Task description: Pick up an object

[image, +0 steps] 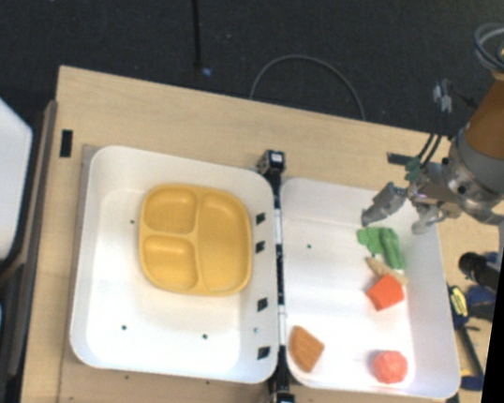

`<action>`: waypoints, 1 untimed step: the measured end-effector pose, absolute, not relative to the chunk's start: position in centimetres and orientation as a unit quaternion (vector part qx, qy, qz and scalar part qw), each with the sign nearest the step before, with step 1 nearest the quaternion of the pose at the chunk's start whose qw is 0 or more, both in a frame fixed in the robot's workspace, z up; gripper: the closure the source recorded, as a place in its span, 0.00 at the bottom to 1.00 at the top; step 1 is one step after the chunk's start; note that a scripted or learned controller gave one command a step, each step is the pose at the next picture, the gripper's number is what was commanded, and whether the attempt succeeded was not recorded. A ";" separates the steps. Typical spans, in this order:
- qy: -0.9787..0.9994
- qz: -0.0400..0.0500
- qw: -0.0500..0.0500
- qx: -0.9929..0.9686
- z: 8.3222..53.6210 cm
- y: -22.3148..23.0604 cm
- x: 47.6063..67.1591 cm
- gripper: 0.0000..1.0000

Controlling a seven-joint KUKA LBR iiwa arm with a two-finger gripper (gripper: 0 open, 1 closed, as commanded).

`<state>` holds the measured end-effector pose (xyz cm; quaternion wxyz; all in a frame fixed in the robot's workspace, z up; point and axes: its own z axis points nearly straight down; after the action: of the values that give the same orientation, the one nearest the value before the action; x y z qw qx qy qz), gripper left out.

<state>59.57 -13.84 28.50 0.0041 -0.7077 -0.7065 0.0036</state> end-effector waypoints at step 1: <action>-0.707 0.000 0.000 -0.707 29.2 -13.8 59.7 0.00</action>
<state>59.74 -13.79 29.22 -0.0004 -0.7068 -0.7074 -0.0005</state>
